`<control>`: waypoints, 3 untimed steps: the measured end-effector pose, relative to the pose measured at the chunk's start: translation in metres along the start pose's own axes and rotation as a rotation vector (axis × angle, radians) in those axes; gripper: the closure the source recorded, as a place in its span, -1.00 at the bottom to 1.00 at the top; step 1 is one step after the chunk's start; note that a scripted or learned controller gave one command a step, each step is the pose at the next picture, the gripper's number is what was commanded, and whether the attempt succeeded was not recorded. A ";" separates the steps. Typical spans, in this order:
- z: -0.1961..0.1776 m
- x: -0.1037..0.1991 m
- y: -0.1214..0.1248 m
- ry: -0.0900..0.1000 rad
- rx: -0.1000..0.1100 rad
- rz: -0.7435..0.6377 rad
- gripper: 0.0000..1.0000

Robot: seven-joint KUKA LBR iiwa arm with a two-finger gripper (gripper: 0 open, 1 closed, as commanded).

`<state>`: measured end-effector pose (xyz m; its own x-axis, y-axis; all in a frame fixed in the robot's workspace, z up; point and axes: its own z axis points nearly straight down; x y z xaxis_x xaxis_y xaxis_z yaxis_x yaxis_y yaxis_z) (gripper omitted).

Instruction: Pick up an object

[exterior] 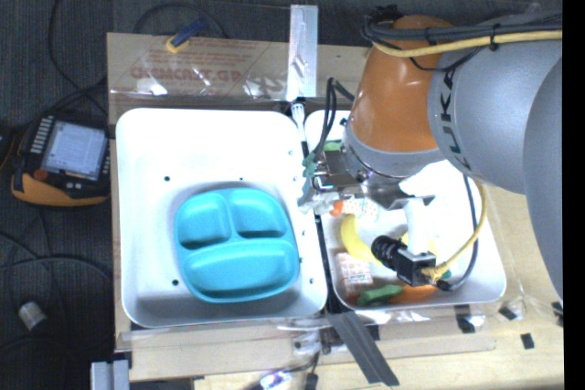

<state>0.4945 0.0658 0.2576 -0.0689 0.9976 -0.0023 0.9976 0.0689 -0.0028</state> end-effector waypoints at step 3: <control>-0.022 0.096 0.104 -0.003 0.001 0.289 1.00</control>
